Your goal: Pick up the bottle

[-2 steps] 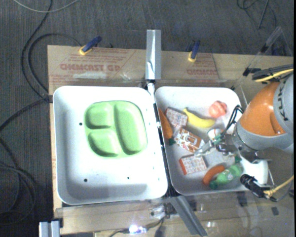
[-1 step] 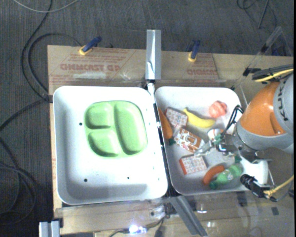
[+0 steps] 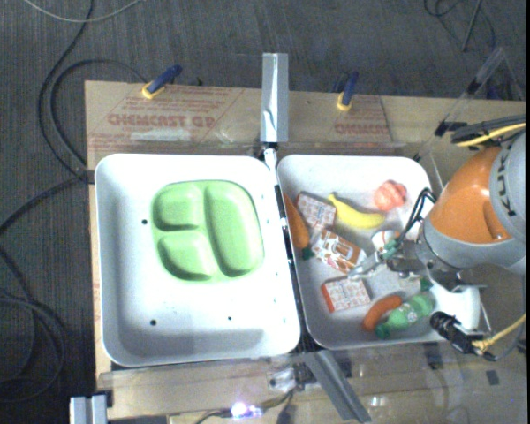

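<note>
One green bottle (image 3: pixel 408 315) is lying on its side in the right bin (image 3: pixel 353 168), just below the gripper (image 3: pixel 382 259), touching a carrot (image 3: pixel 382 310). How wide the gripper is standing I cannot tell. The bottle is looking light, smooth and apt to roll, so gripping across its middle is seeming safest.

The green bottle (image 3: pixel 408 315) lies sideways in the right bin's near corner.
</note>
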`<state>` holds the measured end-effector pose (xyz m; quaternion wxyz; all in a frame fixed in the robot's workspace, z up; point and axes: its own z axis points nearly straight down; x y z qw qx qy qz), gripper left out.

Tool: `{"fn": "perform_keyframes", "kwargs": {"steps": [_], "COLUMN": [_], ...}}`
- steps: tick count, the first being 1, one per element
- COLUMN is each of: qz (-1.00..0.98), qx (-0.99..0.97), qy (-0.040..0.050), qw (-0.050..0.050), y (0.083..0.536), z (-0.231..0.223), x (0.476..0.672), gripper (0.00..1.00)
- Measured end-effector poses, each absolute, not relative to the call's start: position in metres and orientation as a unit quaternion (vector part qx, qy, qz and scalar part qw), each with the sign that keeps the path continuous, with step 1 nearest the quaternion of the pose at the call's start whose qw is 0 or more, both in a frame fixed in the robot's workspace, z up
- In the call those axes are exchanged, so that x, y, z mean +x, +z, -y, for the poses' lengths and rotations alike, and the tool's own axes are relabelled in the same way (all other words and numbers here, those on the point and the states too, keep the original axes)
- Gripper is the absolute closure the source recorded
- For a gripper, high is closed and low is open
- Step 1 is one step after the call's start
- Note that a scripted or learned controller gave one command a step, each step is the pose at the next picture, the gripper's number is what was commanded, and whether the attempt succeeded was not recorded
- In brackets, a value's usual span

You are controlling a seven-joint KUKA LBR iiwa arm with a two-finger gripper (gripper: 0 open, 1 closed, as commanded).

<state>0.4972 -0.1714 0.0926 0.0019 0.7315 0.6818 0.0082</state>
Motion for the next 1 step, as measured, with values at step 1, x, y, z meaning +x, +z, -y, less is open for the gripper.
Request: {"fn": "perform_keyframes", "kwargs": {"steps": [1], "qz": [-0.682], "qx": [0.732], "qy": [0.0081], "qw": [0.002], "y": [0.0926], "z": [0.1715], "x": [0.4972], "gripper": [0.0]}}
